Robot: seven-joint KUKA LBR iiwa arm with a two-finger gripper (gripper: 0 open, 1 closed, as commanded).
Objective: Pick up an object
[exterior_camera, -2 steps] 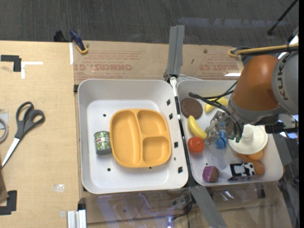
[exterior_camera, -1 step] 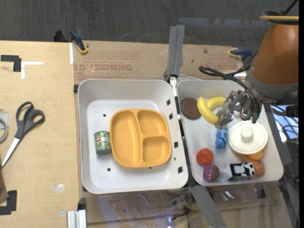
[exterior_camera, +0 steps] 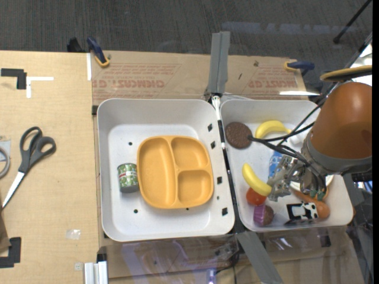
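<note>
Two bins: side by side on the counter (exterior_camera: 53, 229), left bin (exterior_camera: 112, 218) and right bin (exterior_camera: 340, 215).
Left bin stuff: an orange divided plate (exterior_camera: 175, 171) in the middle, plus a small green can (exterior_camera: 127, 177) just beside the plate's left edge.
Right bin stuff: one banana (exterior_camera: 256, 180) near the bin's left wall, a second banana (exterior_camera: 270, 128) up by the far edge, a brown disc (exterior_camera: 238, 134) at the far left corner, a red ball-ish thing (exterior_camera: 256, 197), a purple piece (exterior_camera: 262, 215), and a black-and-white toy (exterior_camera: 303, 212) by the near edge.
Arm: reaches in over the right side of the right bin, and the gripper (exterior_camera: 290, 179) is low among the clutter.
Jaws: honestly cannot tell if they're open or closed, too much tangle of cables and bits there.
Likely target: my guess is the nearer banana.
Key relation: it sits just to the left of the jaws, long axis running diagonally from the far left down toward the near right, its near tip almost at the jaws.
</note>
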